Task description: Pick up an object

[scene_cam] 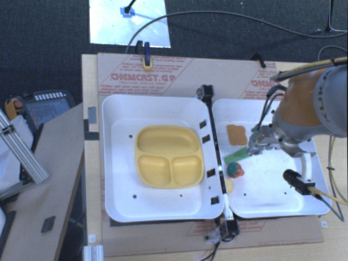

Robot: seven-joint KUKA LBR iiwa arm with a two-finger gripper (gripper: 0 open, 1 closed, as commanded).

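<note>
Around the bench, away from the work

We see a pale board [179, 72] with red lettering lying under the two bins, a yellow-and-black clamp [147, 56] on its far edge. Beyond it a shiny metal sheet [129, 15] lies on dark carpet [43, 37], with a small blue piece [127, 11] on it. At left sits what may be a handheld control pendant [46, 109], beside a silver aluminium rail [19, 148].
</note>
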